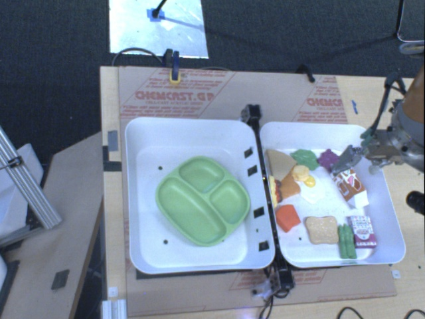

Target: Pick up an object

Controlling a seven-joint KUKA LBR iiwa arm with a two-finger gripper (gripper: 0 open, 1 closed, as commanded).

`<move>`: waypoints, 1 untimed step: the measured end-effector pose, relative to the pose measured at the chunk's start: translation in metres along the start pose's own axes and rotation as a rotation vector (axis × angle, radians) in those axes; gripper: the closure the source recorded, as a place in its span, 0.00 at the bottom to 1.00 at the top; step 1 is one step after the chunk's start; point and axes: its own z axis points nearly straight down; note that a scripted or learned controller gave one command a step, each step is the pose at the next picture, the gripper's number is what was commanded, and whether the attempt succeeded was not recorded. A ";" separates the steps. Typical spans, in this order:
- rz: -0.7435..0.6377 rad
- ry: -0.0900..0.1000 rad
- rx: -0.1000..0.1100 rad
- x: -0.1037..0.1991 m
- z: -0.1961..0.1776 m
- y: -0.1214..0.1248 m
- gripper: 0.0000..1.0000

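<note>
Hovering at the right bin's edge

My gripper (350,159) hung spread and empty above the brown carton (348,185) in the right bin (392,244); crowded toys nearby meant I judged my fingers might clip the purple piece (328,158) instead.

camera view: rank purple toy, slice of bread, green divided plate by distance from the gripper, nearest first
From the gripper:
1. purple toy, right bin's far side, just left of the fingers.
2. slice of bread, right bin's near side, below and left of the gripper.
3. green divided plate, middle of the left bin, across the divider.
</note>
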 end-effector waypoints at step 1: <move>0.002 0.001 0.004 -0.002 0.061 0.005 0.00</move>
